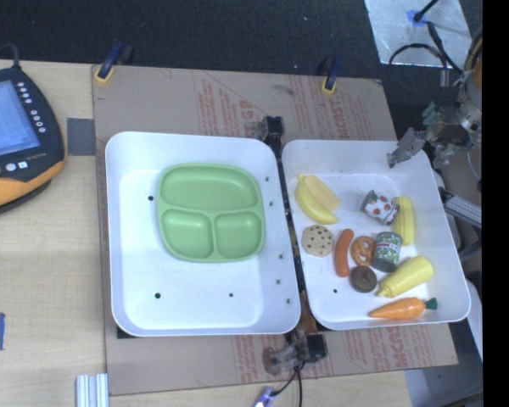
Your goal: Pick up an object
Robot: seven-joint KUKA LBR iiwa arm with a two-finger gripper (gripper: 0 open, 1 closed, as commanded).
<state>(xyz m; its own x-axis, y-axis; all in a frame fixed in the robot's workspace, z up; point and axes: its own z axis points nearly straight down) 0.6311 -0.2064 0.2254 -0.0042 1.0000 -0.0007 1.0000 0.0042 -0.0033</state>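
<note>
The right white bin (458,265) holds several toy foods: a yellow banana (316,198), a chip cookie (317,241), a hot dog (343,252), a pretzel (362,249), a small red and white carton (377,206), a corn cob (404,220), a green can (387,250), a dark round cookie (363,279), a yellow bottle (405,276) and an orange carrot (399,309). My gripper (424,149) hangs over the bin's far right corner, above and right of the carton. It is open with nothing between its fingers.
The left white bin (131,295) carries a green divided plate (210,212). A tablet in an orange case (17,138) lies at the bench's left edge. Clamps (109,62) hold the cardboard mat at the back. Cables (424,49) run near the arm.
</note>
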